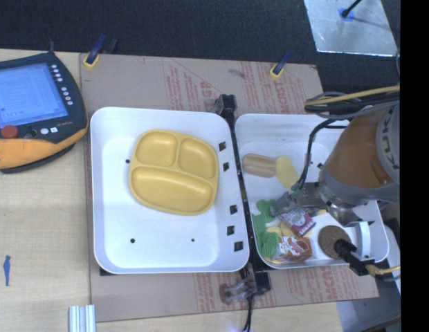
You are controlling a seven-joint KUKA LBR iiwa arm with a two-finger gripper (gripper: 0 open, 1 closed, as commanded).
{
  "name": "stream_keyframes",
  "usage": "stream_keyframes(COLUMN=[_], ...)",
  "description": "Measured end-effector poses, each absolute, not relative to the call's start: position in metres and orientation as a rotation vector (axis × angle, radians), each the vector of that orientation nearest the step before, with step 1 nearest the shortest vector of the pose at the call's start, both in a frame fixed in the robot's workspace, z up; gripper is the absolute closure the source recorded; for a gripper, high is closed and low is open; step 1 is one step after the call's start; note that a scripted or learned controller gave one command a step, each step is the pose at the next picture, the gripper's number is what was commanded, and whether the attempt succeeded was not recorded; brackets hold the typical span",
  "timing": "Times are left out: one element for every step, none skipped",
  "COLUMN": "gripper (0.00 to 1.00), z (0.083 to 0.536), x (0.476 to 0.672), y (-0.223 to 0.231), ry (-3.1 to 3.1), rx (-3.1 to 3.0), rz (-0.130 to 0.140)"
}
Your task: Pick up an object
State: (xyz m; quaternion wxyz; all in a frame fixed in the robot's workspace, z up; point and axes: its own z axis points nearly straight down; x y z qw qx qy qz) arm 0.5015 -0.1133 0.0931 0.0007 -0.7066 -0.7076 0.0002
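The end effector (297, 198) is down low in the right bin (250, 185), right over the clutter, and whether it is spread or closed I cannot tell; nothing visibly sits in its grasp. Just below it lies a crinkly snack packet (297, 223): light, soft and likely slippery, so pinching a bunched edge looks wisest. Up from the packet, a tan wooden block (259, 165) looks stiff and easy to grip across its narrow sides. Far left of the packet, the yellow divided plate (175, 171) sits in the left bin (111, 206).
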Motion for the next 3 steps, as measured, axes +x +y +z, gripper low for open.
stream_keyframes(gripper=[0.00,0.00,1.00], z=[0.093,0.093,0.104], x=[0.477,0.487,0.486], y=[-0.117,-0.096,-0.098], ry=[-2.226,-2.231,-2.228], rx=[-2.222,-2.217,-2.218], rz=[-0.003,-0.001,-0.001])
